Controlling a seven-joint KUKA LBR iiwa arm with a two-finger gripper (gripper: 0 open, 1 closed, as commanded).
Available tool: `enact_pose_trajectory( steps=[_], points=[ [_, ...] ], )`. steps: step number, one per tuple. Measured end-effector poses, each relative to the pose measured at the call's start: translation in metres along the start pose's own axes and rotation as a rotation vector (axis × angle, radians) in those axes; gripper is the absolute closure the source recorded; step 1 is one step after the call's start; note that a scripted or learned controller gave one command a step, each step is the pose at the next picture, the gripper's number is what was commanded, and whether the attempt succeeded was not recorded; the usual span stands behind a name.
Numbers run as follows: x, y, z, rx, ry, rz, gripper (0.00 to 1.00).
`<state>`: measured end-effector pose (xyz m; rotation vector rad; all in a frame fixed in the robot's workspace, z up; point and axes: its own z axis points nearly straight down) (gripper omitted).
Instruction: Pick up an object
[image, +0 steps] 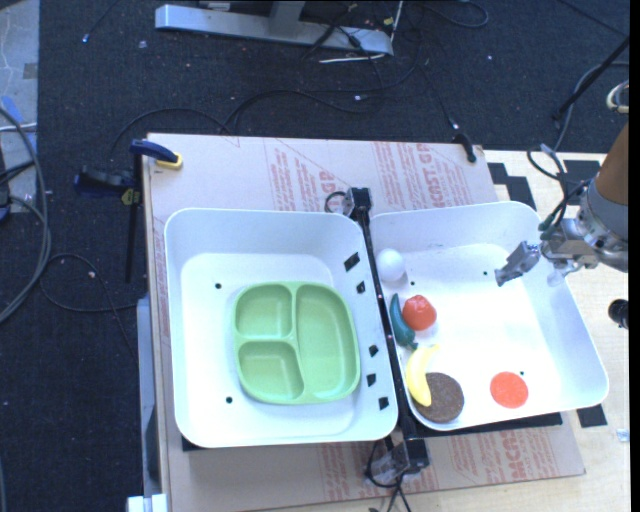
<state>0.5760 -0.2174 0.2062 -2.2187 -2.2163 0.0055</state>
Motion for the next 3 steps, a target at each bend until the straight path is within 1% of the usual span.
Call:
enact_pose_trajectory(
  steps=[1, 2, 3],
  points=[
    [0.0, 0.002, -0.003, -0.006, -0.002, -0.001, 0.0],
    [0.001, -0.005, 0.04, -0.004, -0.001, -0.001, 0.0],
    [-0.004, -0.007, 0.085, -0.003, 0.0, -0.001, 0.0]
  ],
)
